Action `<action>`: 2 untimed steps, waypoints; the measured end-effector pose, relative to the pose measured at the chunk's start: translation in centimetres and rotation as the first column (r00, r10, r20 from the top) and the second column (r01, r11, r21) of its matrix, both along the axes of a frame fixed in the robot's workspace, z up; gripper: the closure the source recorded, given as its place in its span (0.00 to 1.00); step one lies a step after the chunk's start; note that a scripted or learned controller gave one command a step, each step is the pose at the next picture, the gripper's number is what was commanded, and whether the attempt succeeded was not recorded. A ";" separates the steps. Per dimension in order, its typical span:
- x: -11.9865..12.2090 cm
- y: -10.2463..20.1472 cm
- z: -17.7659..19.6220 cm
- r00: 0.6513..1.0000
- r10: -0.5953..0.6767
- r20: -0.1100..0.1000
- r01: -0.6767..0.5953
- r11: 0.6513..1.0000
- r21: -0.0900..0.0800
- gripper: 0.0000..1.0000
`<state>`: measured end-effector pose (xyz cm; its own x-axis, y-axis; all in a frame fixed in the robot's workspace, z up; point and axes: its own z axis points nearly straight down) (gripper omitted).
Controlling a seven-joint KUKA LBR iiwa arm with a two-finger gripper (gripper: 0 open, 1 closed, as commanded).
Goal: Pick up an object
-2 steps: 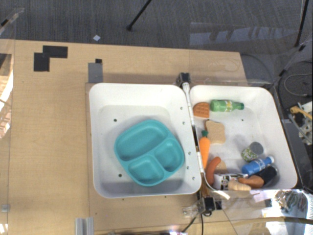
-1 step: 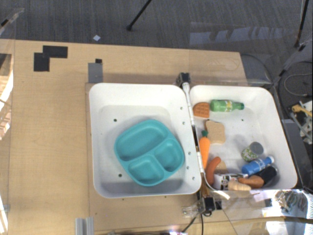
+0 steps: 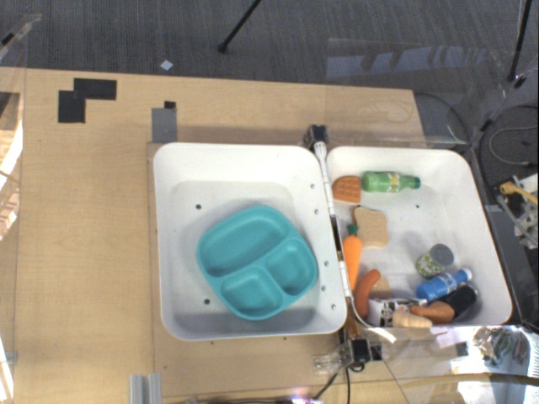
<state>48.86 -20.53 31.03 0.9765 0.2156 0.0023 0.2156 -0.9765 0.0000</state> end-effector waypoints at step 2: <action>0.0 0.0 1.1 1.000 0.004 -0.001 -0.004 1.000 -0.001 1.00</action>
